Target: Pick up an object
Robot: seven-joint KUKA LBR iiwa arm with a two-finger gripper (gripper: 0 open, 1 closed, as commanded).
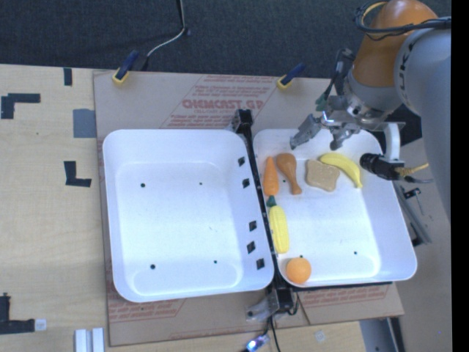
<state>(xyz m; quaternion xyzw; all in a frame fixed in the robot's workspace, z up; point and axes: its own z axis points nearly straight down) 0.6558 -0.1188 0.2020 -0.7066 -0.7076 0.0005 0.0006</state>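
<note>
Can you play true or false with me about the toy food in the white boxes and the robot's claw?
1. The round orange fruit sits in the near corner of the right white bin. True.
2. The yellow corn cob lies in the left white bin. False: it lies in the right bin.
3. The two-finger gripper holds the yellow banana. False: nothing is between its open fingers.
4. The orange carrot lies beside the brown drumstick. True.

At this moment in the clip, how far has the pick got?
Nothing looks lifted yet: yellow banana, tan bread slice, brown drumstick, orange carrot, yellow corn cob and round orange fruit all lie in the right white bin. The hand hovers open above them. Grasping and lifting remain.
</note>
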